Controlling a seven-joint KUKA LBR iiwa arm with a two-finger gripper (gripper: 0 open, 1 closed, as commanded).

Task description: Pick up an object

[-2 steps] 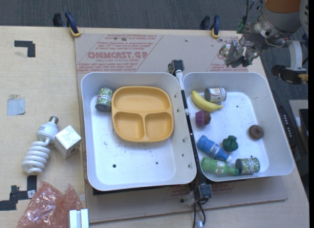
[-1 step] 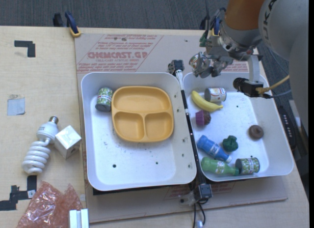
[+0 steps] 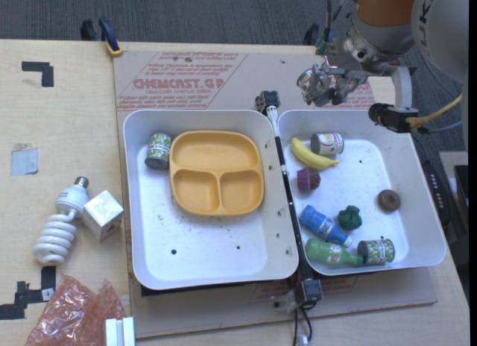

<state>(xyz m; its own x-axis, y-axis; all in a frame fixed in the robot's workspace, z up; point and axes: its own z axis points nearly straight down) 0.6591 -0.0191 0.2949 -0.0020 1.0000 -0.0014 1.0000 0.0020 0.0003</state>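
holding a yellow divided tray [image 3: 217, 171] and small can [image 3: 158, 150], left bin [image 3: 201, 262]; right bin [image 3: 417, 240] holds banana [image 3: 311, 154], blue bottle [image 3: 323, 224], green bottle [image 3: 332, 253]. gripper [image 3: 326, 86] above right bin's far rim; finger state unreadable, nothing seen held.

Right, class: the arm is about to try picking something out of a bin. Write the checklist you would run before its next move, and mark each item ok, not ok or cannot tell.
1. Hand carries nothing: cannot tell, its tip is blurred.
2. Hand is above a target: not ok, it hangs over the right bin's back rim, not over an object.
3. Banana free to grab: not ok, a small can lies against it.
4. Brown disc stands alone: ok, bare floor all round.
5. Blue bottle and green bottle separated: not ok, they crowd together.
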